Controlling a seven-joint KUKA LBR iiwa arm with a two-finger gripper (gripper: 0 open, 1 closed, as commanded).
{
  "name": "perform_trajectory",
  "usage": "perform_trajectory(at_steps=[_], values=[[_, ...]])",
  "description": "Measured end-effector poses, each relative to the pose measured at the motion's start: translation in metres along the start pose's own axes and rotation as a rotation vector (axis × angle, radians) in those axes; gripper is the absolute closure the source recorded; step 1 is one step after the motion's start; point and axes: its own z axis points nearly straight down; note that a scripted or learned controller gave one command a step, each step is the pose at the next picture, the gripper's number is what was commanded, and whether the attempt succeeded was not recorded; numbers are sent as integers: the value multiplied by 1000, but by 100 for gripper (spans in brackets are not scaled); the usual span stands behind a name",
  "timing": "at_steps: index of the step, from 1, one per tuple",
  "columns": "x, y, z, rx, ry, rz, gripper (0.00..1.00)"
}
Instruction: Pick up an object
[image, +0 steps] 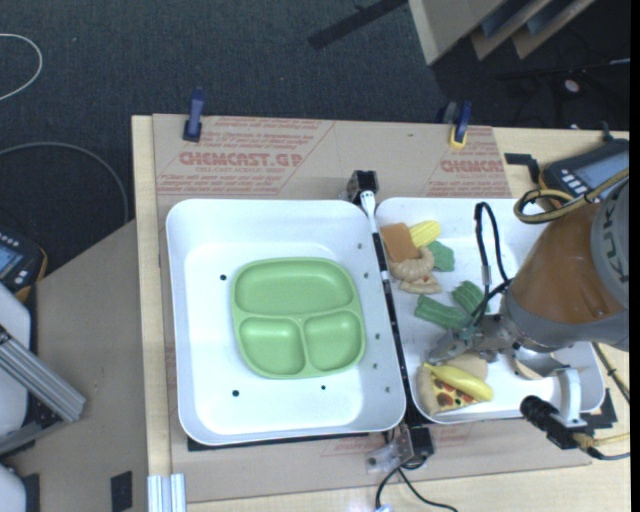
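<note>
Two white bins sit on the desk (150, 300); in the right bin (400, 208) the gripper (470, 340) hangs just above the banana (462, 381), at its 12 o'clock; whether it grasps anything, I cannot tell.

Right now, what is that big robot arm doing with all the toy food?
The robot arm is reaching into the right bin, where toy food lies in a pile: a yellow corn cob, green pieces and a banana. Its gripper is down among them, but nothing can be seen held yet. The left bin holds a green divided plate.
</note>
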Motion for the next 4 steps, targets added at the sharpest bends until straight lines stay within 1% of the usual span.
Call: perform_trajectory(at_steps=[1, 2, 3, 4], values=[[-2, 3, -11, -9, -5, 1, 100], [87, 4, -134, -18, 0, -12, 100], [102, 2, -130, -7, -3, -4, 100], [101, 2, -140, -9, -4, -2, 100]])
